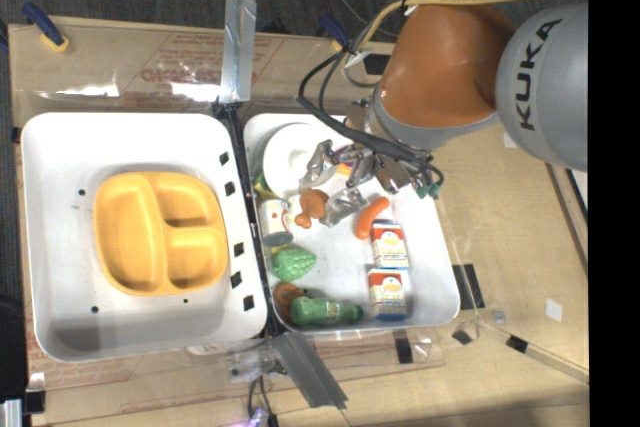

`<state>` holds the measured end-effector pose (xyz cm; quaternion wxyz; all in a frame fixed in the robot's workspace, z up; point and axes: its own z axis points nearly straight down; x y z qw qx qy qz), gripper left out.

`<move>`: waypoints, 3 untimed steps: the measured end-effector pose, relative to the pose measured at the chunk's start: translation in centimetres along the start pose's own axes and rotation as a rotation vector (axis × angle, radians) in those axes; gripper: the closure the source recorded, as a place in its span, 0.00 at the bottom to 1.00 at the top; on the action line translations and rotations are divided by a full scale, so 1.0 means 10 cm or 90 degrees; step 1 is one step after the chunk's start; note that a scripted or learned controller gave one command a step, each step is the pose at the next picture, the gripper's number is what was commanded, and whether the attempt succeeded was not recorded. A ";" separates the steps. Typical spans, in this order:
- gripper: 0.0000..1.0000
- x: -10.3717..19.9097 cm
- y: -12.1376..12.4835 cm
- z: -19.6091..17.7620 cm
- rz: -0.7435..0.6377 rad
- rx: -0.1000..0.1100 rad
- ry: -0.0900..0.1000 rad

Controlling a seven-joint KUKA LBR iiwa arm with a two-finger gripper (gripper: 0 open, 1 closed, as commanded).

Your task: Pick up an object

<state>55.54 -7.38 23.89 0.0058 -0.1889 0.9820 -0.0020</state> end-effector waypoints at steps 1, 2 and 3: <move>1.00 -0.30 -0.29 -0.32 0.063 -0.002 0.005; 1.00 -0.79 -0.37 -0.26 0.247 -0.001 0.006; 1.00 -1.12 0.13 -0.20 0.237 -0.002 0.004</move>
